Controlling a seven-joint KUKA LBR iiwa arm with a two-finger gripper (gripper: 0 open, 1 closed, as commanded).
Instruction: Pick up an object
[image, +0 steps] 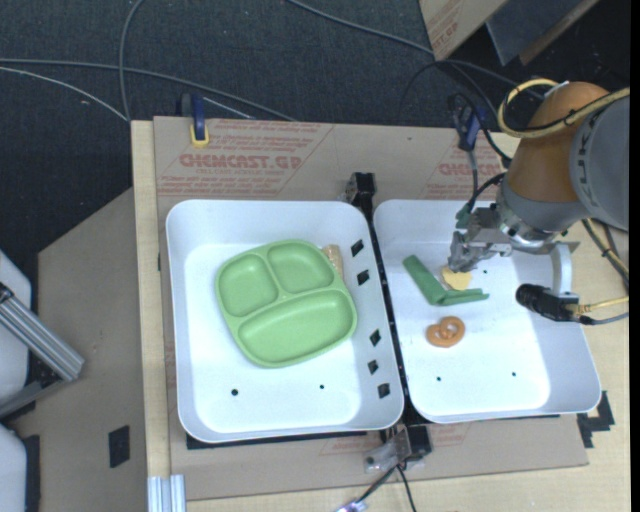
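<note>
In the right bin (540, 385) lie a green strip-shaped object (428, 281) bent at an angle, a small pale yellow piece (457, 281) beside it, and an orange ring-shaped object (446, 332) nearer the front. My gripper (463, 262) reaches down from the right and hangs just over the yellow piece, at the green object's right end. Whether it touches either one is hidden by the wrist above it.
The left bin (200, 390) holds a green divided plate (287, 300) with a tan object (333, 262) at its far right edge. A black divider with clips (372, 290) separates the bins. The right bin's front half is bare white floor.
</note>
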